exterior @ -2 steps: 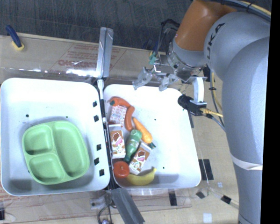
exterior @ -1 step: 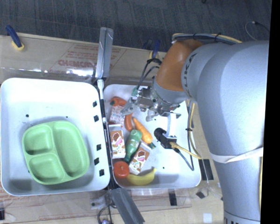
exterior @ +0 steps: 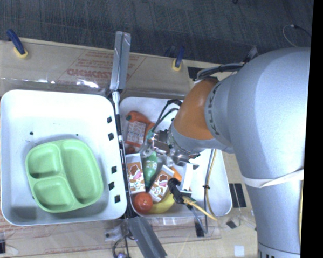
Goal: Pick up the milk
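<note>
The right bin (exterior: 218, 182) holds a huddle of groceries. Two small printed cartons lie near its front left, one (exterior: 136, 175) against the left wall and one (exterior: 159, 186) beside it; I cannot tell which of them is the milk. A third carton (exterior: 135, 132), reddish, lies further back. My gripper (exterior: 154, 148) hangs low over the middle of the pile, just behind a green bottle (exterior: 150, 166) that stands between the two front cartons. The wrist and its cables hide what is directly under the gripper.
A red tomato (exterior: 143, 201) and a yellow banana (exterior: 163, 205) lie at the right bin's front. An orange item (exterior: 136, 118) sits at the back left. The left bin (exterior: 22, 113) holds a green divided plate (exterior: 64, 174). The arm's bulk covers the right bin's right side.
</note>
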